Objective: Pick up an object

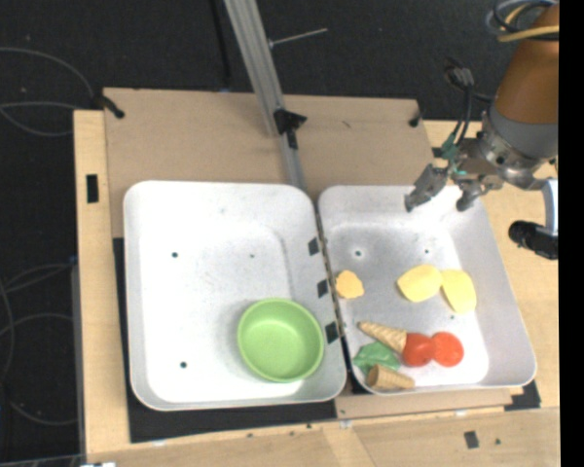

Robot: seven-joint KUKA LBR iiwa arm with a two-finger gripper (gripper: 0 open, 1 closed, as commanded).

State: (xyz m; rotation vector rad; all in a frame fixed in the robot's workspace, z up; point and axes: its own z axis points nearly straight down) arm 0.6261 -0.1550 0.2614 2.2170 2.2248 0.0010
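We see the hand with its fingers spread, holding nothing, above the far edge of the right bin. Well apart from it, toward the near side of that bin, lie three yellow pieces, two cones, a green piece and a red tomato-like toy. A green bowl sits in the left bin

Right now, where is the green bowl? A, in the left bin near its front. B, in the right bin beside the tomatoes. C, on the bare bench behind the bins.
A: the green bowl sits in the left bin, toward its front right corner.
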